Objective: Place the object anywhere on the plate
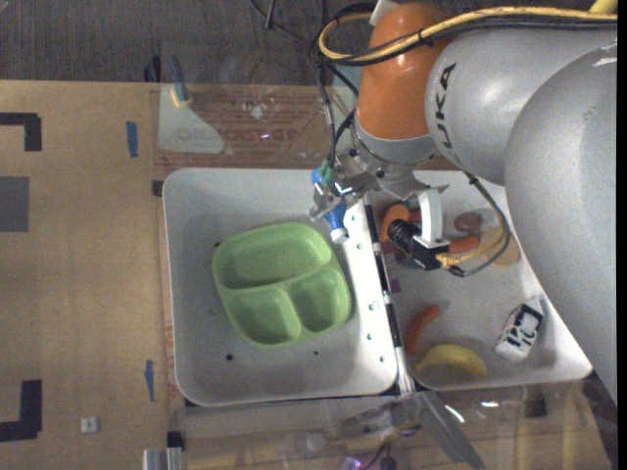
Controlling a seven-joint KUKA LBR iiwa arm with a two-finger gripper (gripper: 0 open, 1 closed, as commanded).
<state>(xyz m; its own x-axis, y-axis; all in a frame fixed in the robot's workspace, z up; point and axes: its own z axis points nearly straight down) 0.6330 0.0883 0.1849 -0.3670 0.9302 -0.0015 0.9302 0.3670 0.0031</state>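
Nothing is seen on the green plate [282, 284], which lies in the left bin [191, 262]. The gripper [331, 196] is placed above the divider between the bins, near the plate's upper right corner; its opening cannot be told. The objects are left in the right bin [539, 346]: a banana [452, 362], an orange-red piece [422, 327], a small carton [520, 329]. The placing is judged not yet done.
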